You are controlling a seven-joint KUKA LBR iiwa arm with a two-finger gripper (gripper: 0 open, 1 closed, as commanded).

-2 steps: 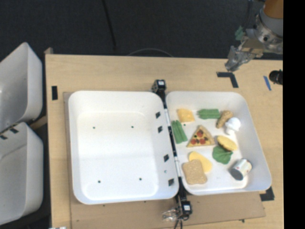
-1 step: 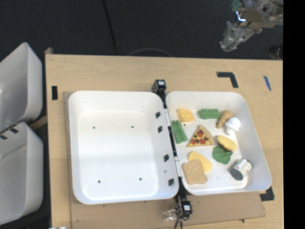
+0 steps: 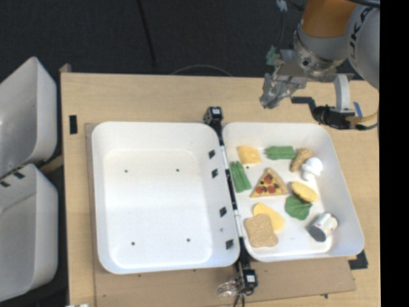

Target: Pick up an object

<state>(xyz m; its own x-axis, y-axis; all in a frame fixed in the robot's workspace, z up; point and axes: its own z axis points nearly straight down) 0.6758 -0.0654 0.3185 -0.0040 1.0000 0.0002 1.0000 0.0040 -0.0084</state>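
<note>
My gripper (image 3: 273, 96) hangs above the bench just behind the right bin (image 3: 342, 171), past its far rim, with nothing between its fingers. Several toy foods lie in the right bin: a pizza slice (image 3: 270, 183), a yellow cheese square (image 3: 249, 154), a green bean pod (image 3: 280, 151), a green strip (image 3: 240, 176), a slice of toast (image 3: 261, 230), a yellow piece (image 3: 271, 215), a green leaf (image 3: 297, 207), a lemon-coloured piece (image 3: 304, 192), a brown piece (image 3: 300, 159), a white piece (image 3: 312, 167) and a small grey-and-white cup (image 3: 321, 225).
The left bin (image 3: 153, 194) sits beside the right one, sharing a middle divider with black clips (image 3: 224, 190). White boxes (image 3: 25, 171) stand off the bench at the far left. The wooden bench top (image 3: 160, 98) runs behind both bins.
</note>
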